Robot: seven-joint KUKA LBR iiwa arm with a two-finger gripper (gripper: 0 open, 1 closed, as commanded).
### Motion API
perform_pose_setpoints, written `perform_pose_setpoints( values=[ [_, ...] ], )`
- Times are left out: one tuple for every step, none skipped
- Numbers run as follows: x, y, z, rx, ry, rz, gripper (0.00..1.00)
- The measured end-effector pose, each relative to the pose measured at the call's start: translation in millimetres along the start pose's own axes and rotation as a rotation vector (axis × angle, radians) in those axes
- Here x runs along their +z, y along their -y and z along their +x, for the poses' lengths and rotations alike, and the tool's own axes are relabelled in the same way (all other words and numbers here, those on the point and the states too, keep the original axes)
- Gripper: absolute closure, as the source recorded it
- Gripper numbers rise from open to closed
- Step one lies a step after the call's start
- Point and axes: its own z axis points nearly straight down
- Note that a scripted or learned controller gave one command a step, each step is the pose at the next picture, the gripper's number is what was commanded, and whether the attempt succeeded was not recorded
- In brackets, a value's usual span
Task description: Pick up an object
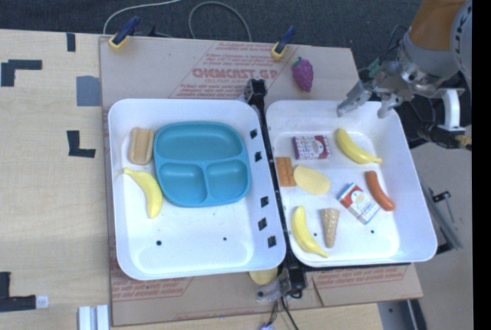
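Note:
My gripper (pixel 364 107) hangs over the far right corner of the right bin (pixel 410 244), fingers spread open with nothing between them. Just below it in that bin lie a yellow banana (pixel 354 146) and a red and white packet (pixel 310 146). Further toward the front are a red sausage (pixel 380 190), a small red and white carton (pixel 358 202), a pale yellow lump (pixel 311 179), an orange cracker (pixel 284 171), an ice cream cone (pixel 330 225) and a second banana (pixel 307 232).
The left bin (pixel 184 252) holds a blue divided plate (pixel 202 163), a tan bun (pixel 140 145) and a banana (pixel 148 192). A purple bunch of grapes (pixel 303 74) lies on the cardboard behind the bins. Black clips run along the wall between the bins.

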Motion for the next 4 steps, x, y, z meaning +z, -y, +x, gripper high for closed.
perform_pose_setpoints(
  values=[
    [123.3,6.1,8.5,0.001,-0.001,-0.003,0.00],
    [103.2,2.1,8.6,-0.004,0.002,-0.012,1.00],
    [104.3,2.5,8.8,-0.003,0.002,-0.011,0.00],
    [128.0,-18.9,60.8,-0.004,-0.002,-0.006,0.00]
  ],
)
